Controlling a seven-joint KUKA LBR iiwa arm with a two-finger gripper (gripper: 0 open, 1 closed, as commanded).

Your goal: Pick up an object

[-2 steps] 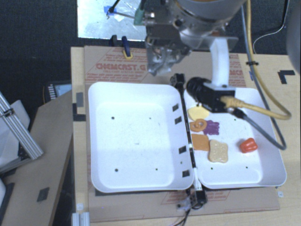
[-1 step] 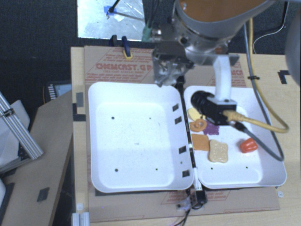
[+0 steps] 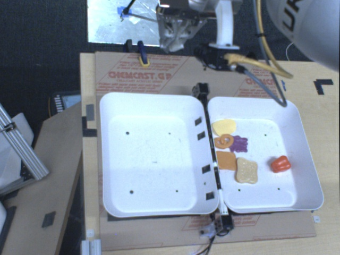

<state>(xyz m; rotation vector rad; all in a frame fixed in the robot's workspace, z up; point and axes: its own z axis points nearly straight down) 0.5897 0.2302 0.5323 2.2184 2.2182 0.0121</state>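
The gripper [image 3: 172, 39] hangs at the top centre of the frame, above the cardboard sheet [image 3: 141, 73] behind the bins and well apart from every object; whether it is wide or narrow I cannot tell, since the metal end blurs against the bright panel [image 3: 114, 12] at upper left; nothing shows between its tips; the grey arm [image 3: 305, 15] fills the upper right corner, with yellow and grey cables [image 3: 263, 62] looping down toward the back rim of the right bin [image 3: 308, 153]

All the candidates lie in that right bin, crowded against its left wall at the centre-right of the frame: a yellow piece [image 3: 224, 126], an orange ring [image 3: 225, 141] touching it and overlapping a purple piece [image 3: 240, 143], an orange square [image 3: 227, 161] just below, and a toast-like slice [image 3: 246, 171] touching that square; a red pepper-like toy [image 3: 280, 164] sits alone toward the right, apart from the rest

The likely trouble: the flat pieces offer little height to pinch, so a closing grip may slide over them; a descent into the cluster could catch two at once or strike the divider [image 3: 207, 142] between the bins; the rounded pepper may squirt sideways if caught off-centre; the left bin [image 3: 106, 158] offers nothing to take
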